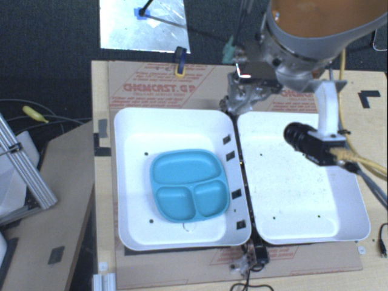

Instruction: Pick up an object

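A light blue plate with three compartments (188, 183) lies flat in the left white bin (133, 138), a little right of its middle. My gripper (237, 102) hangs at the far edge of the bench, above the top of the divider between the two bins. It is well clear of the blue plate, up and to the right of it. The grey arm with its orange band (321, 11) covers the top right of the view and hides most of the wrist.
The right white bin (303, 223) shows only dark specks on its floor. A black cylinder on a white bracket (309, 143) juts over its far right part. Black clips (233, 174) line the divider. Cables run at the right edge.
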Controlling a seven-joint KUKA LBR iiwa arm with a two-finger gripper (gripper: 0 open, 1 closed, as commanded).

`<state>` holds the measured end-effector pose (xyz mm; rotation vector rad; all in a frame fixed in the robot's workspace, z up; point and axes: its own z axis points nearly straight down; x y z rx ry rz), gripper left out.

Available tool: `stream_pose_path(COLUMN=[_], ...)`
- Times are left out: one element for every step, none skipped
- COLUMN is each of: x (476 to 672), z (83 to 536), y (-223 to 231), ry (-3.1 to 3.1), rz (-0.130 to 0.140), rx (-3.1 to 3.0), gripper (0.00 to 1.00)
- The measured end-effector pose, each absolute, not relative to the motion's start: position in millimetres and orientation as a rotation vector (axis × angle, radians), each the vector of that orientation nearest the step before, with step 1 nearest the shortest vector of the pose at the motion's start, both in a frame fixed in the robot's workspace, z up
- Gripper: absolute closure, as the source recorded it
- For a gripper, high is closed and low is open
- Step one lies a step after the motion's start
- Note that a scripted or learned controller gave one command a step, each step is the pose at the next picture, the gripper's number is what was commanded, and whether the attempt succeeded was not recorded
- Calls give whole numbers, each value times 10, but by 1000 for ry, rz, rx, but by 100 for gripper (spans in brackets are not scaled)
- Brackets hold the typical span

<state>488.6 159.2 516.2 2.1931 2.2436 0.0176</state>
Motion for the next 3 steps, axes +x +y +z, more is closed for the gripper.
stream_pose_path(x=[4891,4858,5537], z=[5270,5354,5354], y=[1591,2383,2086], ry=[2248,2232,2218], rz=[21,7,7], rx=[2187,2211,2221], gripper=[100,100,100])
